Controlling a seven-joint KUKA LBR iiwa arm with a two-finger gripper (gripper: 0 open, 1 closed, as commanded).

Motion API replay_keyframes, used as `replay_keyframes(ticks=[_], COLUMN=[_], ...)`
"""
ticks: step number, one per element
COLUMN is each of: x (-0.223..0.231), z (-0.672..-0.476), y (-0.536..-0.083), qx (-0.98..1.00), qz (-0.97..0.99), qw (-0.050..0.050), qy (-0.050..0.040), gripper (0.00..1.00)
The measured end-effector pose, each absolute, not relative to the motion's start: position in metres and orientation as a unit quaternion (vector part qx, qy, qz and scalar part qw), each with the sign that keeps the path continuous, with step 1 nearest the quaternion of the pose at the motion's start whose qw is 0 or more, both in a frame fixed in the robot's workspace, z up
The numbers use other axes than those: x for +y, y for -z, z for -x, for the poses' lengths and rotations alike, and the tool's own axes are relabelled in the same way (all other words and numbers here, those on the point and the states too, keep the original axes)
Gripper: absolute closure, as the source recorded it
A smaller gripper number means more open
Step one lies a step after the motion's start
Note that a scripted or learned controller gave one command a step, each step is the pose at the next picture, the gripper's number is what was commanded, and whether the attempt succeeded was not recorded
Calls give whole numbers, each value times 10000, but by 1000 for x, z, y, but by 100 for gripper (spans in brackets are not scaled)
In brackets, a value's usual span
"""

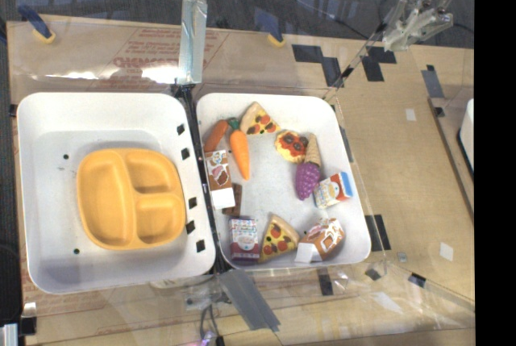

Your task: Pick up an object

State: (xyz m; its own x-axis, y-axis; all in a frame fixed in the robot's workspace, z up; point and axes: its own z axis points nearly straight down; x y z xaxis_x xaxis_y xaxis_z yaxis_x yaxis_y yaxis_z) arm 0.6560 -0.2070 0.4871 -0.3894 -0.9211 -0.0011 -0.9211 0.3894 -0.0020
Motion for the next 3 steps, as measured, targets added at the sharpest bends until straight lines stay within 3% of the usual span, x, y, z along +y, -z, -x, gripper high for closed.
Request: replay_keyframes(ticks=[3], x=[-193], z=[-658], y=[-494], qx=[3386], qz=[9409], qw=[17], qy=[37], gripper=[100])
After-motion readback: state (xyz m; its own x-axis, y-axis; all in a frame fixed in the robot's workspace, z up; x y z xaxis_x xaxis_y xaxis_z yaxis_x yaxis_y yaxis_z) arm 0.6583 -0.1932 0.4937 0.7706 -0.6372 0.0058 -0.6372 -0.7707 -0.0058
